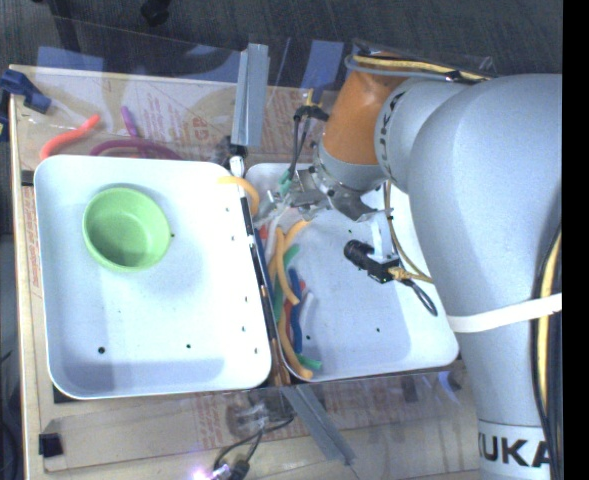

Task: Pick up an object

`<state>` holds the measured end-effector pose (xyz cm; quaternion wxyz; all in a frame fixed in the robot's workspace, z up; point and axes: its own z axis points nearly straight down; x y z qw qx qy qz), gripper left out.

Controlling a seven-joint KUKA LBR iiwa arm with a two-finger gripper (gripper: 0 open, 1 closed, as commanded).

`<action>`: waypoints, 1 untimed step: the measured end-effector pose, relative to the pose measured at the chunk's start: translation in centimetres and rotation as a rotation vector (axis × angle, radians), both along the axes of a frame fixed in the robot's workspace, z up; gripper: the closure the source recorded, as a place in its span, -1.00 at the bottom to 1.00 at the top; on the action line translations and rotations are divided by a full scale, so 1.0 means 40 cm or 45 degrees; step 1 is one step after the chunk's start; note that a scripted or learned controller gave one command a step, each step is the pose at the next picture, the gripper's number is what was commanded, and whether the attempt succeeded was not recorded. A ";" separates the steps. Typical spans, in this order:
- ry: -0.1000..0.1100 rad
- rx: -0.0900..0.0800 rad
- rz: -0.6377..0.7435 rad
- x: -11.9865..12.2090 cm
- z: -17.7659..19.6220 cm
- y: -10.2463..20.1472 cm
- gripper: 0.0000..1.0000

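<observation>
A green bowl (127,229) sits upright in the upper left part of the left bin (154,368). Several thin coloured pieces, orange, green, red and blue (290,286), lie along the left wall of the right bin (374,353). My gripper (296,196) is down at the far left corner of the right bin, just above those pieces, with the orange wrist band (359,118) behind it. The big grey arm (484,198) hides most of the right bin's right side.
A metal divider bar (249,93) stands up behind the bins. Red and purple cables (124,148) lie on the bench behind the left bin. A black cable clip (369,260) hangs over the right bin.
</observation>
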<state>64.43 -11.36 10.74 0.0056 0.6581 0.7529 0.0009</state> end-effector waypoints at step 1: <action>0.015 0.008 0.003 -0.098 -0.038 -0.050 -1.00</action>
